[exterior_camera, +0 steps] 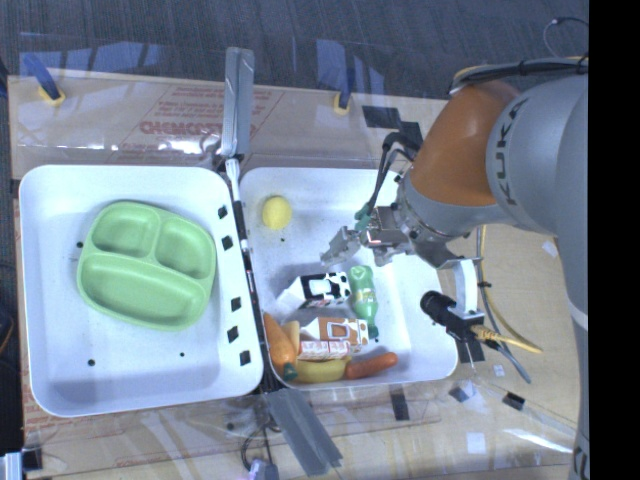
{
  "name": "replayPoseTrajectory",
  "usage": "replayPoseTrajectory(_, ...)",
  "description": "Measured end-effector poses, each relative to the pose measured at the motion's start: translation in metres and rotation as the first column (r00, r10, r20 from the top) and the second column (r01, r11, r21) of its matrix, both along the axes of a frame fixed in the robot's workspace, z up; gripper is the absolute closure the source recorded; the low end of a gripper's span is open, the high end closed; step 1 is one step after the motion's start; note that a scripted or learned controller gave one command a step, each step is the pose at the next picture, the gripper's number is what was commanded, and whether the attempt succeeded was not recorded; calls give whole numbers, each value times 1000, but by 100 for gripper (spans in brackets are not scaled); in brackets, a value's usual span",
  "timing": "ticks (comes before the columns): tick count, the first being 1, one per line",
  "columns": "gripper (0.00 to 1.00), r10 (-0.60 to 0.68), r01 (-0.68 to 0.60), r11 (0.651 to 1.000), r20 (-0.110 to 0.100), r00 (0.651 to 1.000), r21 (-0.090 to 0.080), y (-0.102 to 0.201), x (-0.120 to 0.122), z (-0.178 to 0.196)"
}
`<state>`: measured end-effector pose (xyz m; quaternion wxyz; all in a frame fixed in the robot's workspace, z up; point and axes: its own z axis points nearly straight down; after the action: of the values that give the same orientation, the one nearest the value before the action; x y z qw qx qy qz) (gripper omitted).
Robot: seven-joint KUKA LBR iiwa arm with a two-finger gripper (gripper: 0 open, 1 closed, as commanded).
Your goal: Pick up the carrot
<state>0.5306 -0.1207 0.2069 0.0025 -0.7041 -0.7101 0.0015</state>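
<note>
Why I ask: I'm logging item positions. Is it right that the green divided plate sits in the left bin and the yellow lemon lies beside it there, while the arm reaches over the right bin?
Not quite. The lemon is not in the left bin; it lies in the right bin, near its far left corner. The camera view shows this. The green divided plate is in the left bin, and the arm reaches over the right one.

High fixed overhead view — slanted onto bins [40, 268]
</note>
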Motion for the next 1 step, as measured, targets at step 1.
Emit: replayPoseTrajectory(1, 0, 377, -377, 926, 2, 926, 1, 6, -54, 32)
